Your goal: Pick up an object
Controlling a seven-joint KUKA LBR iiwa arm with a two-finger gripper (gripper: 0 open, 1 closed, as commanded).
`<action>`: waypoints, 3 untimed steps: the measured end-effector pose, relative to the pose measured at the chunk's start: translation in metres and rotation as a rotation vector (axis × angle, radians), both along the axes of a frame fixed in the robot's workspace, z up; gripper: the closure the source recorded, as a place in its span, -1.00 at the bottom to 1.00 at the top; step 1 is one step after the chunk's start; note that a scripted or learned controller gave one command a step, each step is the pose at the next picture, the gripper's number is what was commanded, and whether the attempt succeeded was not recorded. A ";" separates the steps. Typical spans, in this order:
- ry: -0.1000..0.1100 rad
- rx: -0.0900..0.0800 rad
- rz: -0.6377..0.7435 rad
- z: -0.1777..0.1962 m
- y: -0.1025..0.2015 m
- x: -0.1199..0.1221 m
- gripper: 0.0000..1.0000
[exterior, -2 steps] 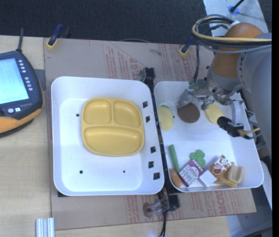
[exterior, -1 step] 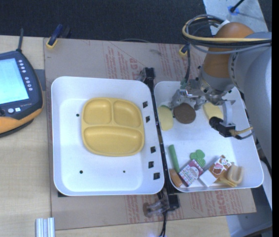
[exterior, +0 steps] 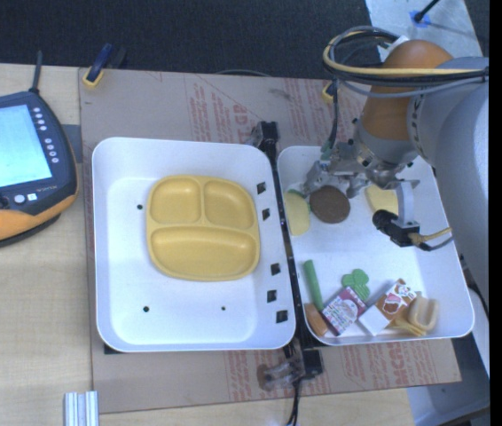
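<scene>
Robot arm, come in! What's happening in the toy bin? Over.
End effector low in right bin, upper end. Brown round toy directly beneath it; grasp unconfirmed. Pale yellow piece alongside; other toys clustered at the near end.

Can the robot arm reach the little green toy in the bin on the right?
Probably yes. The green toy lies uncovered in the right bin, with open floor between it and the gripper hovering at the bin's far end.
</scene>
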State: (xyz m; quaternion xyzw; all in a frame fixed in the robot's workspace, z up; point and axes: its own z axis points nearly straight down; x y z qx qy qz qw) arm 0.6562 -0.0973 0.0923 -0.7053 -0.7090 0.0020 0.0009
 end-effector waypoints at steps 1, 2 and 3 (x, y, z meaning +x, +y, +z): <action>0.003 0.000 -0.007 0.000 -0.052 -0.036 -1.00; -0.005 0.002 0.004 0.000 0.005 0.002 -1.00; -0.008 -0.002 -0.006 0.081 -0.046 -0.028 -1.00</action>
